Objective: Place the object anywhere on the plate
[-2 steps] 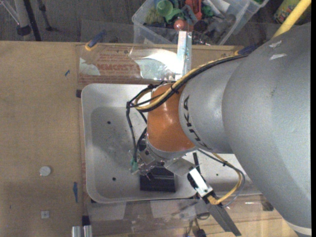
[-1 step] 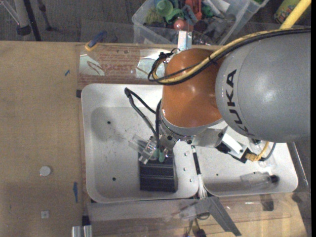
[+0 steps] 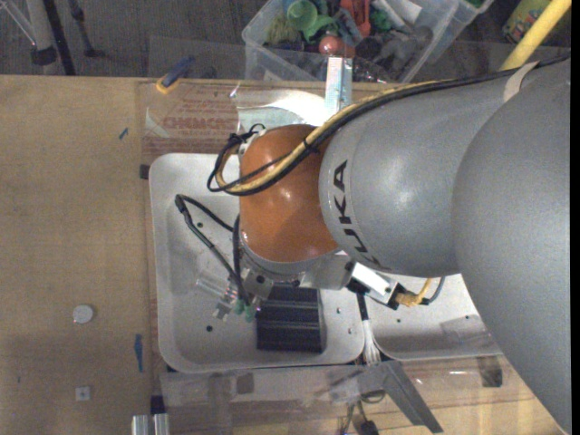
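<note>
Hovering my end effector point(image 3: 237, 304) low over the left bin point(image 3: 172, 243), near its front edge; finger state I cannot tell.

Clear tub point(image 3: 412, 12) of colourful toys point(image 3: 340, 7)

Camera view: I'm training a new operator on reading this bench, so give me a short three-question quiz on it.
1. True or false: the arm hangs over the left bin.
2. The band above the wrist is: A orange, B blue, C green?
3. Fill in: behind the bench stands a clear tub full of colourful ____.

Key: 1 true. 2 A, the orange band. 3 toys.
</note>
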`<state>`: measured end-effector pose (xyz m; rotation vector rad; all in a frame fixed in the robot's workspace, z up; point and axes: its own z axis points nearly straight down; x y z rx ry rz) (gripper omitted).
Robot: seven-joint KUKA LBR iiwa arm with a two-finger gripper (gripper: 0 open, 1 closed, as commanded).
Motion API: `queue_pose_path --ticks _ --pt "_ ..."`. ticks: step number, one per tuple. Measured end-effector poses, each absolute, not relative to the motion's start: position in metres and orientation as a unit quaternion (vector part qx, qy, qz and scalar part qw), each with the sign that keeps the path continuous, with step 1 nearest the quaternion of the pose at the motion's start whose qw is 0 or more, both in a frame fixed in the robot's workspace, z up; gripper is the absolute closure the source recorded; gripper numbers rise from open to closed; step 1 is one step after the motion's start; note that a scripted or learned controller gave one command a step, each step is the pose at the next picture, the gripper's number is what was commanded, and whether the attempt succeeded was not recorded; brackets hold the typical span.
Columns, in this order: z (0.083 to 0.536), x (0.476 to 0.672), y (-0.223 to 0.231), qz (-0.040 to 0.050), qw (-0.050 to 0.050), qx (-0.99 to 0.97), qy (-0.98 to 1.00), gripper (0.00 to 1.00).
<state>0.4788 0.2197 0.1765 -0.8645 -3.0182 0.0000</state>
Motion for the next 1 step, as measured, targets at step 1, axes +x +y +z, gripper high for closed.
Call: queue_pose_path --ticks 1 --pt "0.2538 0.4837 0.1658 -0.0012 -0.002 -0.002 -1.000 1.00"
